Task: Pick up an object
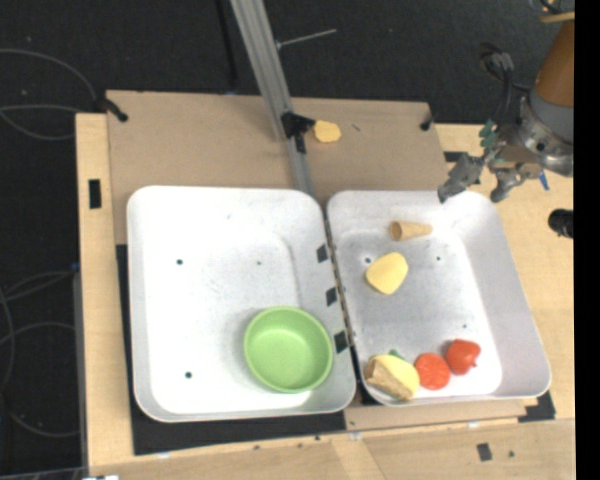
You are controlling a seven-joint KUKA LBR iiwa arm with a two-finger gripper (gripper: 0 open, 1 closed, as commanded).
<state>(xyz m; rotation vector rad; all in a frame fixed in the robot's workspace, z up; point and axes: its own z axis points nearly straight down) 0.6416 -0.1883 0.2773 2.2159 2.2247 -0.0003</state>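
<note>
My gripper (477,180) hangs over the far right corner of the right bin (500,268), its two fingers spread apart with nothing between them. In that bin lie a tan cone-shaped piece (410,231), a pale yellow lump (387,273), a yellow-and-tan piece (393,376) at the near edge, and two red tomato-like items (432,370) (463,355). The nearest of them, the tan cone, sits left of and below the gripper, apart from it.
The left bin (210,258) holds a green bowl (288,348) near its front right corner. A small yellow object (327,132) rests on the board behind the bins, beside a slanted metal pole (265,63). Cables lie on the dark floor at left.
</note>
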